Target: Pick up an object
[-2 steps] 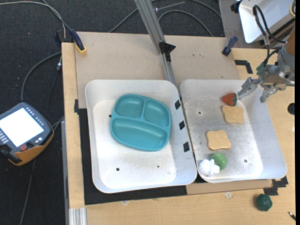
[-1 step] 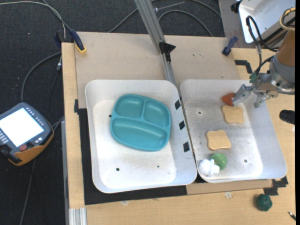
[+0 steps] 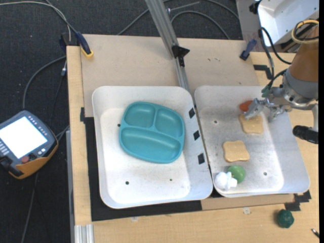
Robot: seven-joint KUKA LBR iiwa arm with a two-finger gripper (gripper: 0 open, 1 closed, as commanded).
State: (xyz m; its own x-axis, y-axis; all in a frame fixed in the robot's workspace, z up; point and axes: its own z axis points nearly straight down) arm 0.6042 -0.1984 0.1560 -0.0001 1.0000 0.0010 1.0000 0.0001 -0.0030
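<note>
My gripper (image 3: 264, 110) hangs over the far right part of the right bin (image 3: 288, 161), fingers spread, so it is open with nothing between them. Just below its left finger lies a tan toast-like piece (image 3: 252, 125). A small red object (image 3: 245, 105) peeks out beside that finger, partly hidden by it. A second tan piece (image 3: 236, 151) lies nearer the bin's middle. A green object (image 3: 237, 173) with a white lump (image 3: 224, 180) against it sits at the bin's near edge.
A teal divided plate (image 3: 152, 132) lies in the left bin (image 3: 109, 186). A metal pole (image 3: 164, 22) slants across the back of the bench. A small green ball (image 3: 285, 217) rests on the bench outside the bins, at the front right.
</note>
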